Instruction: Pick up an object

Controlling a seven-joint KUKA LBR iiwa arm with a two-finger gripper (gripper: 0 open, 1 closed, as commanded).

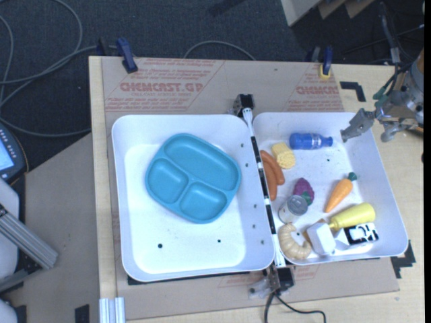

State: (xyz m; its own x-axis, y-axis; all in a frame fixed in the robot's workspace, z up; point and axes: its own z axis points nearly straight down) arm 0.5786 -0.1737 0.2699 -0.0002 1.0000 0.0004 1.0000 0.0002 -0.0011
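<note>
The right bin (377, 173) holds several small objects: a blue bottle (310, 140), a yellow corn piece (285, 157), an orange sausage (272, 170), a purple eggplant (304, 189), a carrot (339, 192), a yellow bottle (351, 215), a silver can (292, 208), a bread roll (294, 242) and a white block (321, 237). My gripper (372, 130) hovers over that bin's far right rim, to the right of the blue bottle. Its fingers are spread apart with nothing between them.
A blue divided plate (193, 177) lies in the left bin (135, 247). A black-and-white item (363, 234) sits by the yellow bottle. Blue clamps (125, 54) grip the bench's far edge. Cables run across the dark floor beyond.
</note>
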